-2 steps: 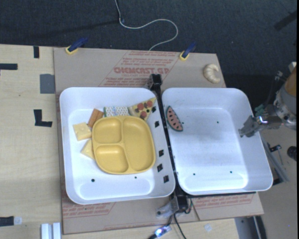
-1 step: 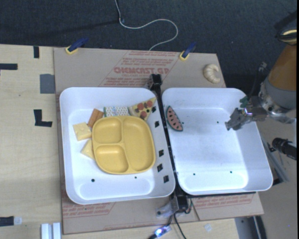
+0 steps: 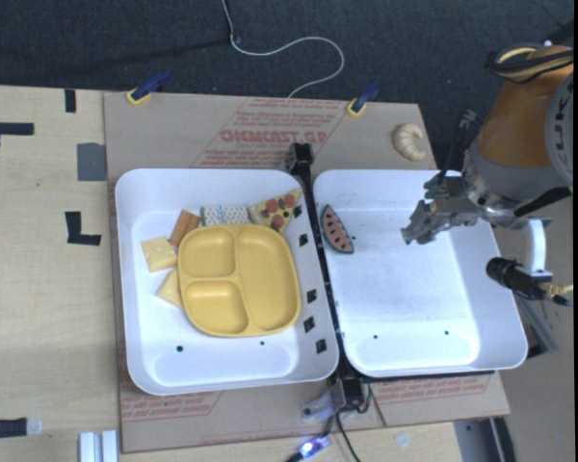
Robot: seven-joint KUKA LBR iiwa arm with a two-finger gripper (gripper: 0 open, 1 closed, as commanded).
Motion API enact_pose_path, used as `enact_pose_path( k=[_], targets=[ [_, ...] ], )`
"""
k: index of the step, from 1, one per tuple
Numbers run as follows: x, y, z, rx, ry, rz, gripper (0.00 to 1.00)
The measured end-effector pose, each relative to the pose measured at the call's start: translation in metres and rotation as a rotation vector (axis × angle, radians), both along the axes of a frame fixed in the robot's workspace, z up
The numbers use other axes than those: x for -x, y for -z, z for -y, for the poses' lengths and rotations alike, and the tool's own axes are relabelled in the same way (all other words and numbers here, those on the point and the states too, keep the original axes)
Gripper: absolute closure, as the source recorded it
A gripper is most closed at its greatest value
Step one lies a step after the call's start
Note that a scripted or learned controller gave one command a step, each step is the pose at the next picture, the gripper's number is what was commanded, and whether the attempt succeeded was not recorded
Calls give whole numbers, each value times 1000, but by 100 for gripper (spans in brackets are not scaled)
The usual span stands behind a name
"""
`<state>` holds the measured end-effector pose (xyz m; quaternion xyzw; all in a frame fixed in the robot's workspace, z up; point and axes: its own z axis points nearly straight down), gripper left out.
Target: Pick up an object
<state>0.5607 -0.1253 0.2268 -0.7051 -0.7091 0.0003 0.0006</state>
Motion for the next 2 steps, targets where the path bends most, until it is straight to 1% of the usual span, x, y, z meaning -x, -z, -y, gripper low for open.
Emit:
enact_pose_path(
  k=[1,2],
  targets=[
    [-23,11,-49,-1,-1,-1,100],
    [-49,11,-105,-1,-2,1,100]
  ],
)
